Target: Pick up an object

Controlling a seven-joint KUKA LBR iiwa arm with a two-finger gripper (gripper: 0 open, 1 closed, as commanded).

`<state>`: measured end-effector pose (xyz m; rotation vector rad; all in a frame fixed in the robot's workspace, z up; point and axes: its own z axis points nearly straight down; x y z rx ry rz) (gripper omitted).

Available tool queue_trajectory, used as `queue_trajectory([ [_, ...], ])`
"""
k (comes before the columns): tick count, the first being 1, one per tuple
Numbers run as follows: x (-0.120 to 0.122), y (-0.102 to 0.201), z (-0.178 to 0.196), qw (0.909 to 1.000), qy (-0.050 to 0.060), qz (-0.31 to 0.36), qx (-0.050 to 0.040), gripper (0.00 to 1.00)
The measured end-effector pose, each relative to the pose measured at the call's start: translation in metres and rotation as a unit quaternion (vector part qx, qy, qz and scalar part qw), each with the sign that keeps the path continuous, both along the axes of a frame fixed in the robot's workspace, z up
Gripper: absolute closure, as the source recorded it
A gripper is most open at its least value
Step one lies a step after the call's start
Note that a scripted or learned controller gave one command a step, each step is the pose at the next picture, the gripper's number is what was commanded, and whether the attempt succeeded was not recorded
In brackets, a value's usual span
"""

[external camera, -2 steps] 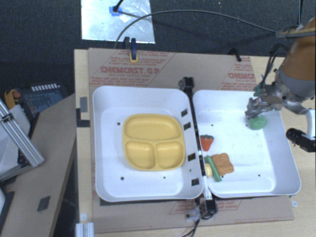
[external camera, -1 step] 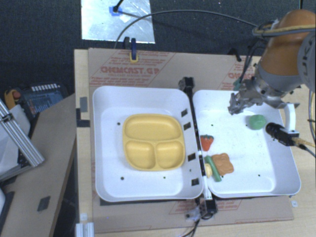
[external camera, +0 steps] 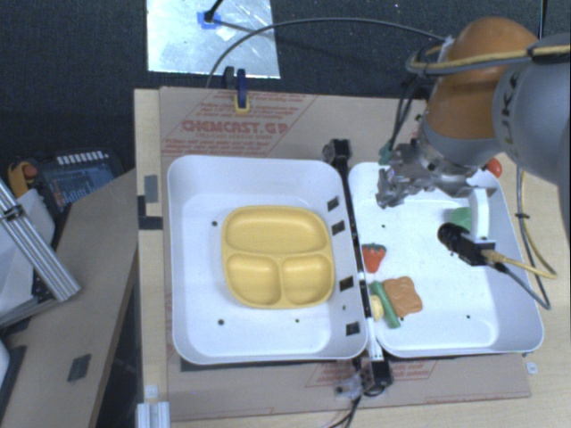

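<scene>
Bins: two, white, side by side on the surface; left bin (external camera: 192, 239), right bin (external camera: 464, 319).
Tray: one, yellow, three compartments (external camera: 277, 255), centred in left bin.
Strawberry: one (external camera: 373, 257), right bin, near the divider.
Toast: one, orange-brown (external camera: 403, 296), below the strawberry, beside a green-yellow piece (external camera: 377, 300).
Green item: one (external camera: 461, 216), possibly a leaf, partly hidden by the arm.
Claw: (external camera: 390, 194) low over right bin's upper left; spread unclear.

Open floor mid right bin (external camera: 500, 341); toys (external camera: 397, 298) crowd its left edge.
</scene>
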<state>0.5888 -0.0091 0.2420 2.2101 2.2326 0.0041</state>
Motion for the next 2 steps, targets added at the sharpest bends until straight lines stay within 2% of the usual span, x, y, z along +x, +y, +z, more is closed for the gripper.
queue_trajectory([
  [1,0.012,0.057,0.005,1.0000,-0.001,0.000,0.0005,1.00],
  [2,0.022,0.112,-0.014,1.0000,0.001,0.000,0.0002,1.00],
])
